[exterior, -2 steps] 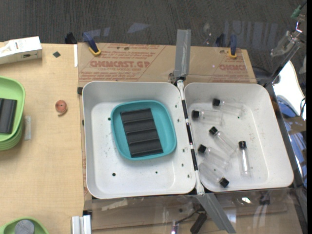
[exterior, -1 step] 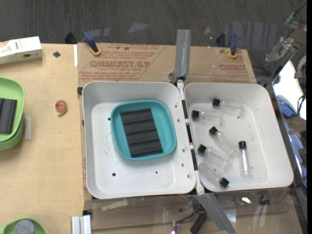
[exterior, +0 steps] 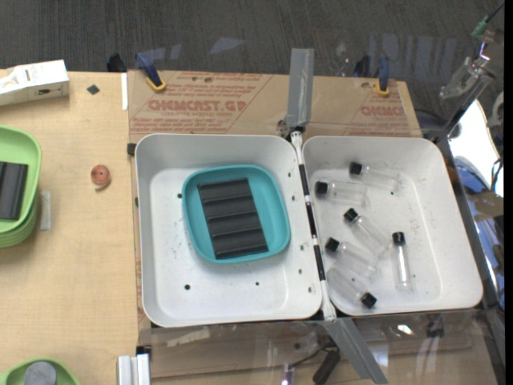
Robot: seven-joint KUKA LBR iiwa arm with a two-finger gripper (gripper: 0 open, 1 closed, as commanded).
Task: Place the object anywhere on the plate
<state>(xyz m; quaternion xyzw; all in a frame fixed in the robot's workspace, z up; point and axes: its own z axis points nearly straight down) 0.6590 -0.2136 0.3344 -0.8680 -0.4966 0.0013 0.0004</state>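
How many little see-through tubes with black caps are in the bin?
6, all in the right bin: top, upper left, middle, lower left, right side, bottom. They are clear, so another may be hidden.

The left bin (exterior: 160,239) has bare white floor on every side of the teal plate (exterior: 192,207), widest along the front and the left wall. The plate's middle is taken up by a dark ribbed insert (exterior: 232,217), leaving a narrow teal margin around it. In the right bin (exterior: 449,239), clear capped vials (exterior: 365,231) lie scattered across the centre and front, some touching; its back right corner and right edge stay open. A raised divider (exterior: 309,215) runs between the bins.
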